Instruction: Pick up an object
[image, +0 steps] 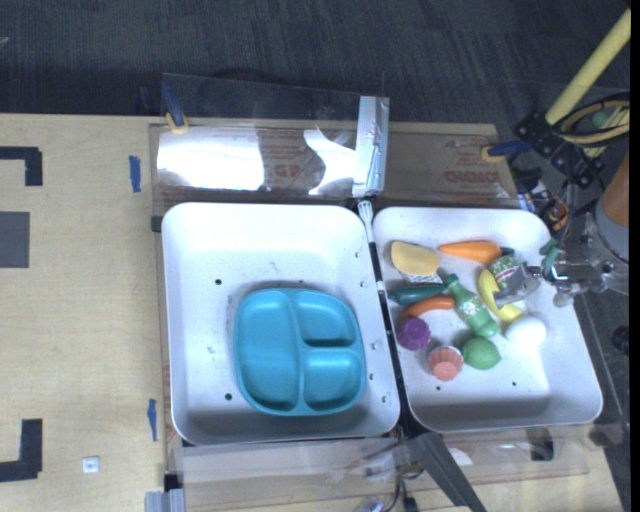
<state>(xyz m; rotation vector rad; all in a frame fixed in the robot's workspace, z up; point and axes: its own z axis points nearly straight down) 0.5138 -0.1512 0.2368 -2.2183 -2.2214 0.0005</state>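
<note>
The left bin (200, 300) holds a blue divided tray (298, 350); the right bin (560, 390) holds crowded toy food. The gripper (562, 268) sits at its right rim, finger state indiscernible. Best target the isolated white egg (527, 332), descending straight.

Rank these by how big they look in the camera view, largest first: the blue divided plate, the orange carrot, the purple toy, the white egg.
1. blue divided plate, by far the largest.
2. orange carrot.
3. white egg and purple toy: they look about alike, so I won't rank one above the other.
</note>
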